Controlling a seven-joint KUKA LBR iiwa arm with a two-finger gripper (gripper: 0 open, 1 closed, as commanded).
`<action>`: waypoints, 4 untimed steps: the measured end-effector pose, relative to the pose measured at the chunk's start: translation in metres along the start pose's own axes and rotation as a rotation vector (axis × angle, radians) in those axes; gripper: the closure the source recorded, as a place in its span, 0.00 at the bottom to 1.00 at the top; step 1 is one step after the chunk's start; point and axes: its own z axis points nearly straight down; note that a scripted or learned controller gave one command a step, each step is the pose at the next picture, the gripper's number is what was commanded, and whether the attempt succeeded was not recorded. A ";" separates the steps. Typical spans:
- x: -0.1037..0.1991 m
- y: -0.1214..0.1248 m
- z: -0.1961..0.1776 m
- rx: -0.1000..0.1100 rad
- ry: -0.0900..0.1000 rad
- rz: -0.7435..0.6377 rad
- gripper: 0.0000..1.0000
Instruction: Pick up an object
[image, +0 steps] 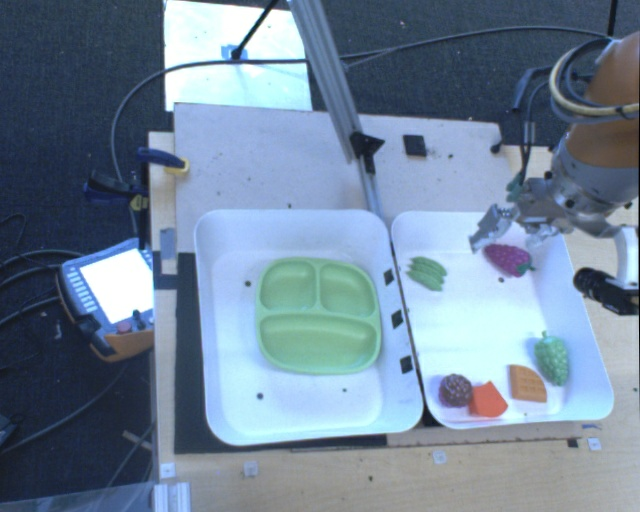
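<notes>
In the right bin (500, 330), far end: gripper (512, 228) of the KUKA arm (600, 130), hovering just above/beside a purple grape bunch (509, 259). Fingers (489, 226) look spread, nothing between them; the near one sits just left of the grapes, the other is partly hidden by the wrist.

Step in hand (judged): descent onto the grapes. To do well: centre the jaws over the bunch's long axis, close across its narrow width, go low enough to get past the bumpy crown. Bin's far wall is near, so keep approach vertical.

Items, all placed rel. to the grapes:
- Green pea pod (427, 272): left, near; slim, smooth, flat-lying.
- Green grape bunch (551, 359): toward the viewer, well apart; knobbly, prob. hard plastic.
- Orange waffle-like wedge (526, 383): beside the green bunch; ridged.
- Red-orange block (488, 400): near edge; flat-faced.
- Dark maroon berry-like ball (455, 389): touching that block; pebbled.
- Left bin (230, 300): holds a green divided plate (319, 314), 3 compartments, smooth moulded plastic.
</notes>
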 end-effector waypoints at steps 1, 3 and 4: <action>0.003 0.002 0.062 0.004 0.000 0.003 0.00; 0.011 -0.007 0.150 0.004 0.001 0.003 0.00; 0.011 -0.005 0.136 -0.002 0.000 0.003 1.00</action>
